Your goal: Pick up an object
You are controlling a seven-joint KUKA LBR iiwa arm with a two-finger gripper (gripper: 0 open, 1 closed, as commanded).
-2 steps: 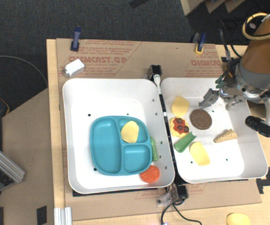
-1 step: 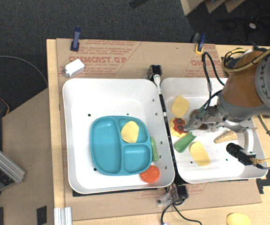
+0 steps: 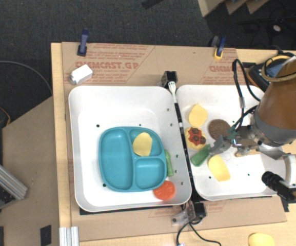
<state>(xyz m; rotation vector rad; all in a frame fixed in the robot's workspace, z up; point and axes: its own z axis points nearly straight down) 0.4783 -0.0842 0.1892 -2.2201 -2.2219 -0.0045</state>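
Farthest left, in the left bin (image 3: 81, 137): a teal divided plate (image 3: 117, 163) bearing a pale yellow piece (image 3: 142, 144), with an orange-red round piece (image 3: 164, 190) just off its lower right corner. Probably light plastic toy food, smooth and apt to slip. Across the divide, in the right bin (image 3: 240, 188): a yellow wedge-like piece (image 3: 198, 115) at the top, a red piece with dark spots (image 3: 195, 136) below it, a brown disc (image 3: 219, 128) just beside that, a green stick-like piece (image 3: 200, 156) lying aslant, and a yellow lump (image 3: 219, 168) near or touching its right end. Likeliest target: the green stick-like piece, closest under the gripper (image 3: 224, 144). Looks small, stiff, light and glossy, so probably best taken across its narrow width near the middle, not by the ends, lest it squirt out or drag the yellow lump along. Farthest right, the gripper low over the right bin; impossible to tell whether open or closed, and nothing seen held.
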